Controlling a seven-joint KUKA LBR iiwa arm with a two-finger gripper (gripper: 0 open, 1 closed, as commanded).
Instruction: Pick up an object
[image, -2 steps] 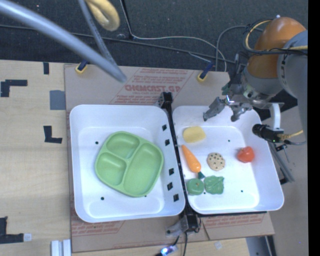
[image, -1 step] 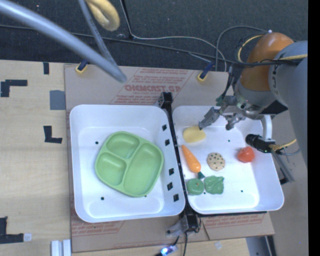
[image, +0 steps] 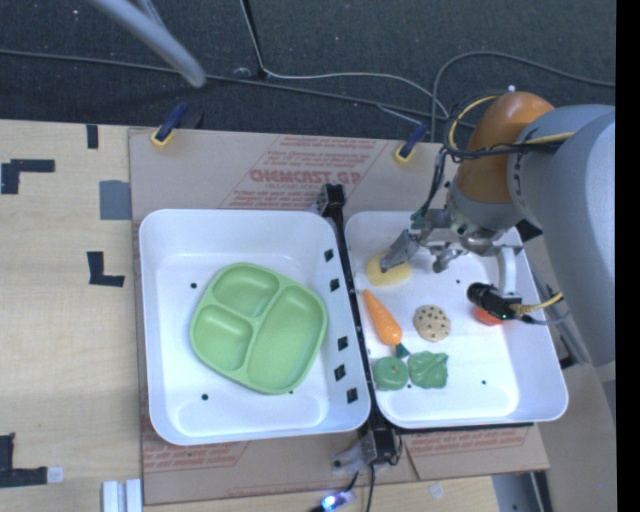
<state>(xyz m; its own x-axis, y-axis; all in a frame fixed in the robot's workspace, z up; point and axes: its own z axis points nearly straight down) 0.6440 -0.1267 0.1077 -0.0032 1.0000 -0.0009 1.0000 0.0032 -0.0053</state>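
My gripper (image: 420, 258) hangs open over the back of the right bin (image: 530, 385). Its left finger (image: 399, 252) touches or overlaps the top of a pale yellow piece of toy food (image: 388, 272) near the bin's back left; nothing sits between the fingers. An orange carrot (image: 382, 317) lies just in front of the yellow piece, along the bin's left wall. A speckled cookie (image: 431, 321) rests in the middle. Two green toy foods, a round one (image: 390, 373) and a leafy one (image: 430, 368), lie at the front.
The left bin (image: 165, 250) holds a green divided plate (image: 260, 327). A small red-orange thing (image: 486, 317) lies at the right bin's right side, partly hidden. The dark divider (image: 343, 290) runs between the bins.
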